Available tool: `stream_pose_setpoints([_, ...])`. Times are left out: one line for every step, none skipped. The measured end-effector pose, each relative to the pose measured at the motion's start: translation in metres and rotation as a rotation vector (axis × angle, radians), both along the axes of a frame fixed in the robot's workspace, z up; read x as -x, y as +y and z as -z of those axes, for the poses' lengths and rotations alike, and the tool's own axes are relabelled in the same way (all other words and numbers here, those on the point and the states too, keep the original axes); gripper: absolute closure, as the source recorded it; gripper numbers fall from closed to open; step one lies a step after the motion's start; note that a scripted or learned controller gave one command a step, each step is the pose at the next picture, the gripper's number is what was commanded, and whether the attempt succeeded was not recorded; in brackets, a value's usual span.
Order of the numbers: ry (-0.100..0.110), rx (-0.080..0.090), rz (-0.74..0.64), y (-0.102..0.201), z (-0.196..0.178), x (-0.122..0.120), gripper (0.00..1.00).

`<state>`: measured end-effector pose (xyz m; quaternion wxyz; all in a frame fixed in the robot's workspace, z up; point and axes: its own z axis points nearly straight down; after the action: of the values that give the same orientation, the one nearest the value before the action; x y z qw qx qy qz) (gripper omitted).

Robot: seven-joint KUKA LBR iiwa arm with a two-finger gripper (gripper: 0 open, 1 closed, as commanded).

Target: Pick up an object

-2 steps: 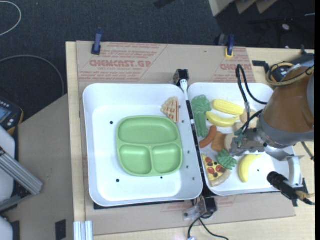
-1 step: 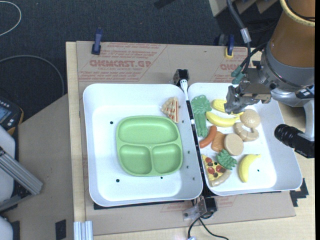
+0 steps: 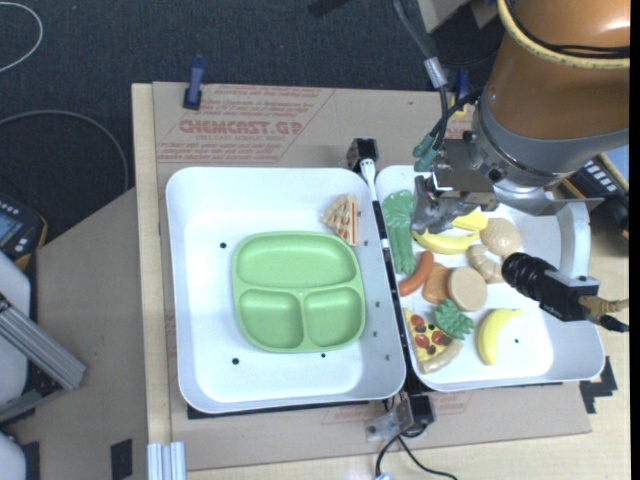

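On the brown board [image 3: 240, 118] (behind both bins) red print reads "CHEMCAST".

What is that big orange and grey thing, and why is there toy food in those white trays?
That is a robot arm, photographed by a camera looking down from above. It reaches in from the right. Its hand hangs low over the right tray, which holds play food: two bananas, a pizza slice, a carrot and some green leaves. The left tray holds a green divided plate and a small sandwich piece. The robot is meant to pick something up. I cannot tell from here whether it has grabbed anything.
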<state>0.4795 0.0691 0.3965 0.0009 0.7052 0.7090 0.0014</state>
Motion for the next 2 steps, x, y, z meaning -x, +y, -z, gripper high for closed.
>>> stream_pose_setpoints([0.011, 0.001, 0.01, -0.05, 0.08, 0.001, 1.0])
stream_pose_setpoints([0.001, 0.0, -0.001, 0.019, 0.069, -0.002, 1.0])
